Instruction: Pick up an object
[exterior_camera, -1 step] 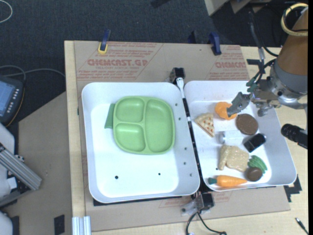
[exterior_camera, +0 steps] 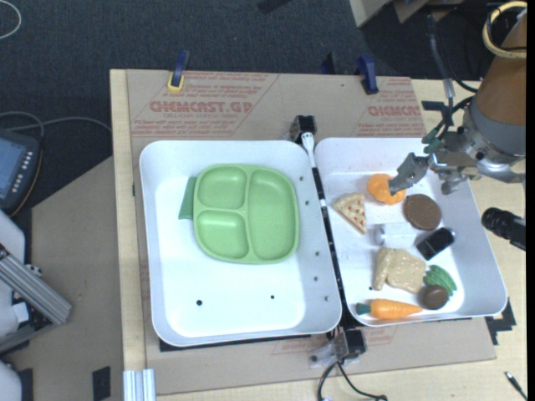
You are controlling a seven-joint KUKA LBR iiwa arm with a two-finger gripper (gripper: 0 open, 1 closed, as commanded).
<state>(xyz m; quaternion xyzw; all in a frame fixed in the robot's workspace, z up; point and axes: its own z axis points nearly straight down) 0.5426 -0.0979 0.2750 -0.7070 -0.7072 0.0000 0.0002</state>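
Right beside the claw (exterior_camera: 410,174), a round orange piece (exterior_camera: 384,189).

The light is bright and even, and it seems to come from above. The two white bins (exterior_camera: 167,249) shine but stay easy to see. Small soft shadows sit under the green plate (exterior_camera: 247,213) and the toy food. The dark floor looks dim. The picture is a little fuzzy and grainy
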